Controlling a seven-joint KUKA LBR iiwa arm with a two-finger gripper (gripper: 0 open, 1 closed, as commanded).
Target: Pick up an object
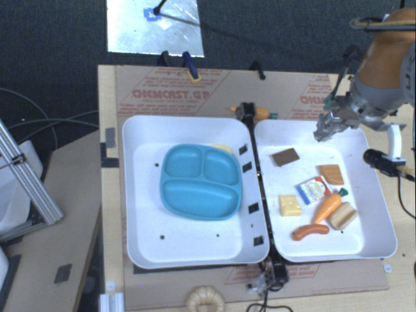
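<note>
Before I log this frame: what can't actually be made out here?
- Gripper: small and blurred in the camera view.
- Yellow item in the left bin: mostly hidden behind the blue divided plate.
- Small packet: print too small to read.
- Pale ring: cut off by the bottom edge.

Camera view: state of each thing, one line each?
gripper: above right bin's far edge, holding nothing visible
blue tray: flat in left bin, compartments bare
brown square: flat, alone
carrot: lying, touching bread roll
sausage: lying near front
cheese: flat
</note>
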